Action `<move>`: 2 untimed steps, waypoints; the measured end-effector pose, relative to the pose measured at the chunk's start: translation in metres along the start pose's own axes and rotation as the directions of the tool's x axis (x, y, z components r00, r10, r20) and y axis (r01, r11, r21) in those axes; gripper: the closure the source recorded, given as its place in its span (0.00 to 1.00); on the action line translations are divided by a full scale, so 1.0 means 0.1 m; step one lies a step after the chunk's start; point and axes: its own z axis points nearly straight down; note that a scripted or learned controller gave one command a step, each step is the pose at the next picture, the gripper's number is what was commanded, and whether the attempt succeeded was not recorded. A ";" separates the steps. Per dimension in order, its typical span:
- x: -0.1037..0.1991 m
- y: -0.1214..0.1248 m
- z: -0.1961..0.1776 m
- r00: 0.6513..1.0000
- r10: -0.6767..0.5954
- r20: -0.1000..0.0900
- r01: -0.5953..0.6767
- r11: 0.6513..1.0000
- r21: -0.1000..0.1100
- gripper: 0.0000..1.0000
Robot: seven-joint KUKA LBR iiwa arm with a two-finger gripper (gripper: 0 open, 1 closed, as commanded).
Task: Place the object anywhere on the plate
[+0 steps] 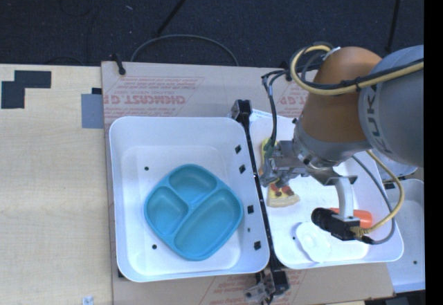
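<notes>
A blue divided plate (193, 211) lies in the left white bin (131, 144). In the right bin (387, 245), close to the divider, lies a toy pizza slice (283, 196) with red and dark toppings. My gripper (275, 173) hangs low over the right bin's left side, just above the pizza slice's upper edge. The grey arm with its orange band covers much of that bin. Nothing can be seen held in the gripper.
A yellow-green item (266, 150) sits by the divider, above the gripper. A white lumpy object (313, 242) lies at the right bin's front, and an orange piece (359, 216) lies right of it. The black divider (252, 186) separates the bins.
</notes>
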 end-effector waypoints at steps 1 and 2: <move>0.57 -0.05 0.06 1.000 0.000 0.001 0.000 1.000 0.001 1.00; 1.10 -0.24 0.14 1.000 0.001 0.002 -0.001 1.000 0.002 1.00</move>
